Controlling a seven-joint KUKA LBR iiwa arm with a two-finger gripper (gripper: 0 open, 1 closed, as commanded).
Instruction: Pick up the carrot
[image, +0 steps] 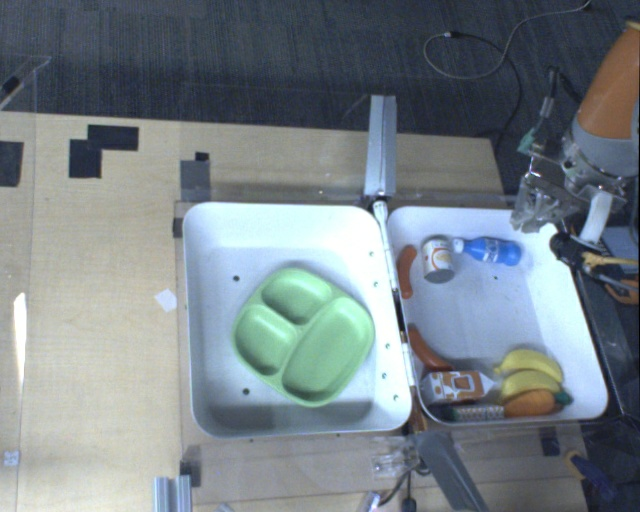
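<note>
Right bin (590, 330): carrot (529, 403) lies crosswise at near corner, well apart from pincer (533, 210) at far rim; pincer's state unclear.

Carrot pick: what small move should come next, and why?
Probably swing the hand toward the near right corner of the right bin. It hangs over that bin's far right rim, while the carrot lies against the bananas there.

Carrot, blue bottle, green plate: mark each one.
carrot (529, 403), camera view, middle of its orange body.
blue bottle (492, 250), camera view, its blue body.
green plate (262, 372), camera view, its rim.
</note>
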